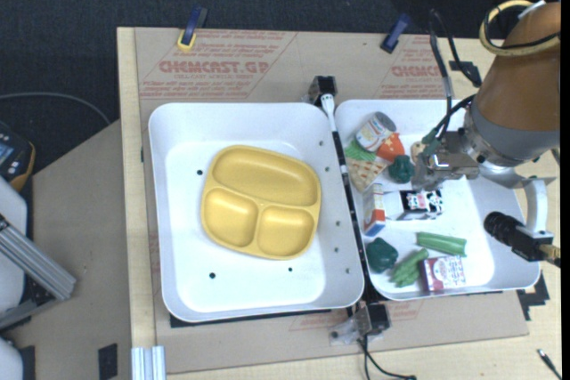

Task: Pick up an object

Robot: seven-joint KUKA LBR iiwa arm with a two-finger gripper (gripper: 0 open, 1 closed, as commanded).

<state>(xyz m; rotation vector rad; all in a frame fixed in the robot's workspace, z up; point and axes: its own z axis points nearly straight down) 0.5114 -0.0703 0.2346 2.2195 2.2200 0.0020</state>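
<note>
Camera view: the arm comes in from the right and its fingers hang low over the right bin, in the upper middle of the pile. Honestly can't tell how far open they are or if anything's caught between them, the wrist hardware blocks it.

Right under and just below the fingers sits a small black-and-white carton. Just left of the fingers there's a dark green lump with an orange piece touching it, and up-left of that a tin can lying on its side. Further below the fingers: a green pod, a red box, and another dark green piece off to the lower left.

Well left of the fingers, the left bin holds a yellow divided plate. Both bins sit on the counter.
</note>
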